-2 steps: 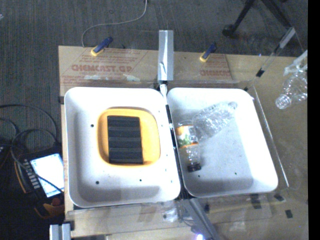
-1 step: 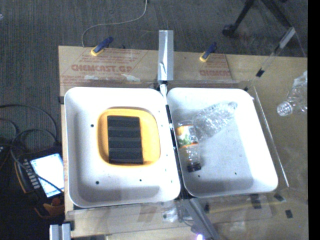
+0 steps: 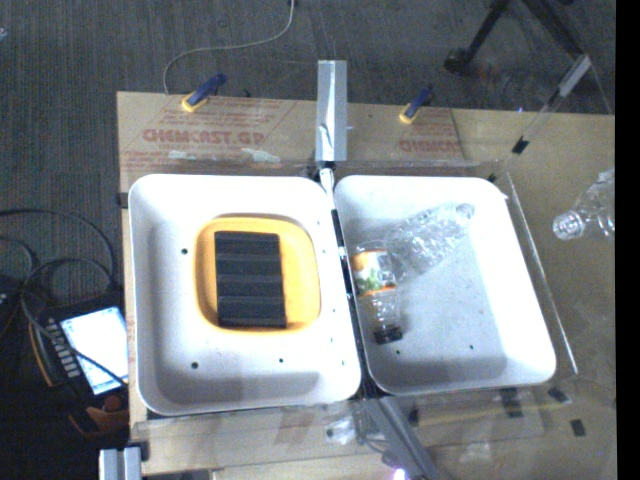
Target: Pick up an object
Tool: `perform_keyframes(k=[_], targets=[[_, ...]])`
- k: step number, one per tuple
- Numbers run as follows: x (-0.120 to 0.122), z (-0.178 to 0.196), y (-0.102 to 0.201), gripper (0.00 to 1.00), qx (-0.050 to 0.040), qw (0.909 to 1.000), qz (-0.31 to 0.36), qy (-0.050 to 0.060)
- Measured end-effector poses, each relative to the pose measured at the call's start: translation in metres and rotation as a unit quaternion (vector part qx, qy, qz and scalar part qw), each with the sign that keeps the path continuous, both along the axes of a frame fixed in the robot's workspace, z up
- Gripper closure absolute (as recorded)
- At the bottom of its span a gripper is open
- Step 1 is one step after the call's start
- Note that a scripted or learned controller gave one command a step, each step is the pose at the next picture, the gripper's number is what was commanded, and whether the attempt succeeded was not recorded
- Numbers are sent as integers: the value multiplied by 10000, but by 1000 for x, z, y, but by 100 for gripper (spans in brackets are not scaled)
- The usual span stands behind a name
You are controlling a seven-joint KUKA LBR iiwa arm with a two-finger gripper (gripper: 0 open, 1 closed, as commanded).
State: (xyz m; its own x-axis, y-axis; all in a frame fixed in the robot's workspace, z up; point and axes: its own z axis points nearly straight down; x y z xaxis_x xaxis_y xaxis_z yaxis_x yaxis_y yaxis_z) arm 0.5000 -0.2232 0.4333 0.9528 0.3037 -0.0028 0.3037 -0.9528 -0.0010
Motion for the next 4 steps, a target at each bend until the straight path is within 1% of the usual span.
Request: perform_keyframes(k=[1,3,4], targets=[[-15,0,0,0,-1,9986,-527,0],[-15,0,0,0,-5,9986,-531,0],[-16,-85,0,0,4,9986,-534,10]])
